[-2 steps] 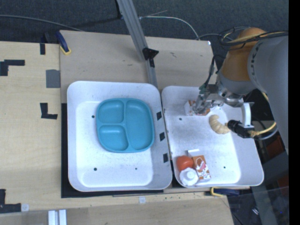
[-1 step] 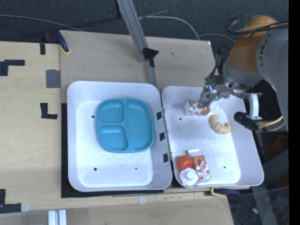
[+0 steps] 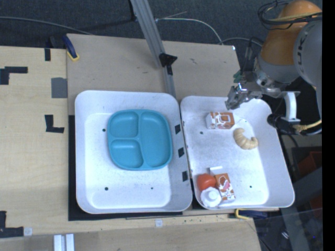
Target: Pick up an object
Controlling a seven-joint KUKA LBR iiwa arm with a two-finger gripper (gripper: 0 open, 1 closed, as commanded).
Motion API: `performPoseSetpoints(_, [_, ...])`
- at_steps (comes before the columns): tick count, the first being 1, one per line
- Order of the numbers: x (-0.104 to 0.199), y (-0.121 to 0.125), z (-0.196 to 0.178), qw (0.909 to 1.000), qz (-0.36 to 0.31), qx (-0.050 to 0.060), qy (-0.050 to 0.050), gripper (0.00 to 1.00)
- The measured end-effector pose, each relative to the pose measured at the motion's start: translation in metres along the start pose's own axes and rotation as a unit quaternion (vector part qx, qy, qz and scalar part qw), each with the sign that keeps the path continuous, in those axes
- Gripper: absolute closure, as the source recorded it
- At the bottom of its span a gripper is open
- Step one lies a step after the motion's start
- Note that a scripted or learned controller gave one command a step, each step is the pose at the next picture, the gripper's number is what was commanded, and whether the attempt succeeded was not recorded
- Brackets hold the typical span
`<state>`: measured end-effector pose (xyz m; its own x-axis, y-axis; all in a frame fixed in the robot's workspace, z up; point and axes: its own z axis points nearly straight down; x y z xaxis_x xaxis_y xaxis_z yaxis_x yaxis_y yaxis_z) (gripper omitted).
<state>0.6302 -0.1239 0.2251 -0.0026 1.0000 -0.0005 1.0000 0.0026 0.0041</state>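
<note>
- Gripper point(image 3: 236, 99) hangs over the far edge of the right bin point(image 3: 272, 156), just beyond the small carton; its metal fingertips look close together with nothing seen between them, though at this size I cannot tell for sure how far they are parted.
- Behind it the grey arm point(image 3: 306, 41) with its orange band point(image 3: 285, 33) comes in from the right, with cables looping around the wrist.
- Nearest object is a small white-and-orange carton point(image 3: 220, 120), lying flat near the bin's far wall, just below the gripper and apart from it.
- A croissant-shaped pastry point(image 3: 245, 139) lies just right of and nearer than the carton.
- At the bin's near edge sit a red-orange item point(image 3: 205, 181), a white bottle-like item point(image 3: 210, 197) and a second orange-and-white carton point(image 3: 225, 187), bunched together and touching.
- Left bin point(image 3: 91, 156) holds a blue divided plate point(image 3: 140, 139) with three compartments, lying flat near the middle.
- Both bins rest side by side, touching, on a tan bench point(image 3: 115, 67) marked with dark tape pieces at the left.
- A grey metal pole point(image 3: 149, 25) slants across the far side of the bench, over dark carpeted floor point(image 3: 52, 4).
</note>
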Motion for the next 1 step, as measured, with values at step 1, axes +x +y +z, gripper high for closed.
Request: performPoseSetpoints(1, [0.0004, 0.0011, -0.0426, 1.0, 0.0, 0.0, 0.0, 1.0])
